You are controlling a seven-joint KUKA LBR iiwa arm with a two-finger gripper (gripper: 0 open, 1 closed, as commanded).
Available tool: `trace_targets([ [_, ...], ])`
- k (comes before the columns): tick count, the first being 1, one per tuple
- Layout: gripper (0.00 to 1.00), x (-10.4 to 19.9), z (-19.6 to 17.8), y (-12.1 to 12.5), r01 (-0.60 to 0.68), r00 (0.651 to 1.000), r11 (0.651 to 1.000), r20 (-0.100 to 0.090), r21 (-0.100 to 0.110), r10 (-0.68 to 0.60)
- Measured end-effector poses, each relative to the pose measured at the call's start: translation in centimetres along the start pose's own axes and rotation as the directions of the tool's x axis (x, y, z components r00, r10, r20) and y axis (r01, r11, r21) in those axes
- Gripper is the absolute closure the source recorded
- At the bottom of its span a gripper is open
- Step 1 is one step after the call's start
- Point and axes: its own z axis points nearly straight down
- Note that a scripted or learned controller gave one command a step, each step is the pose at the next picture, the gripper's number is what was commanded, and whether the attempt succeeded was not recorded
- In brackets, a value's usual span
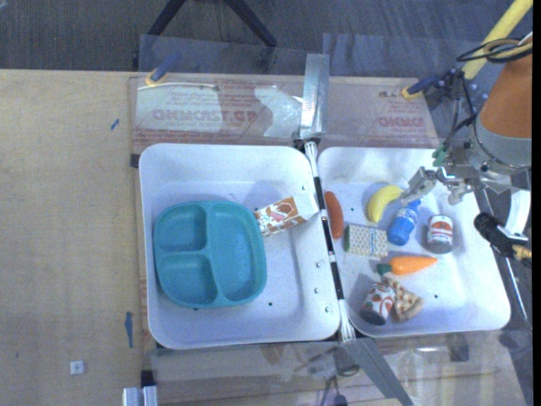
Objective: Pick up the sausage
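The sausage (335, 214) is a small red-orange link lying lengthwise against the left wall of the right bin (486, 307). My gripper (437, 184) hangs over the upper right part of that bin, well to the right of the sausage. It sits above the blue bottle (403, 222) and the can (439, 233). Its fingers stand apart and open with nothing between them.
In the right bin lie a banana (382, 200), a patterned packet (366, 240), a carrot (408, 265) and a pizza slice (396, 301). The left bin (169, 167) holds a teal divided plate (209, 252) and a small carton (280, 216). A black cable runs along the right rim.
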Motion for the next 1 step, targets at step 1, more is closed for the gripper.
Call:
trace_targets([
  [1, 0.00, 1.46, 2.13, 7.29, 0.343, 0.939, 0.939, 0.005, -0.006, -0.343],
])
